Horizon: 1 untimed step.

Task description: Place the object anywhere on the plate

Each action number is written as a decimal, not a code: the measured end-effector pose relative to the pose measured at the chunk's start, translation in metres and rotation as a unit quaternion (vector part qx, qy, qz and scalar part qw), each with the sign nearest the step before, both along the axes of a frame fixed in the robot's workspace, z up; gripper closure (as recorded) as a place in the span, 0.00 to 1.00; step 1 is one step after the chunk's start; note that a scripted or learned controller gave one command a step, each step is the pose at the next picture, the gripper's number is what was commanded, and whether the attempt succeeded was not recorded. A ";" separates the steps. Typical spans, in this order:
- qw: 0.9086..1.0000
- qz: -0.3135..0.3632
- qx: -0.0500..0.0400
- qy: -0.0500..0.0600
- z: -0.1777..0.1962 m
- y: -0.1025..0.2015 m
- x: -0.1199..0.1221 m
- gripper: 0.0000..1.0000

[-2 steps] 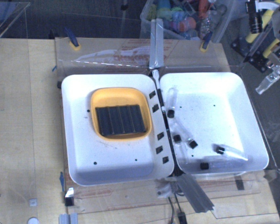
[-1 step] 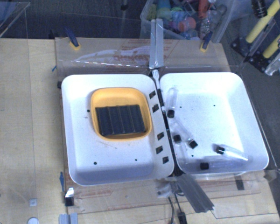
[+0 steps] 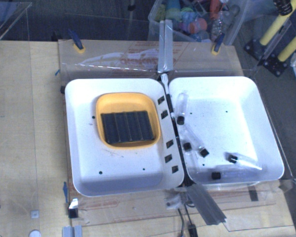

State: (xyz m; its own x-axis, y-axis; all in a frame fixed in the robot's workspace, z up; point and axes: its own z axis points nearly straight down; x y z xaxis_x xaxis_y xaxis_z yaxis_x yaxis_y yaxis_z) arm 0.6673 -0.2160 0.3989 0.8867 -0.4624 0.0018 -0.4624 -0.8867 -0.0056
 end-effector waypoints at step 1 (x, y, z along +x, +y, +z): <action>0.990 0.142 0.000 0.000 0.035 -0.004 -0.061 1.00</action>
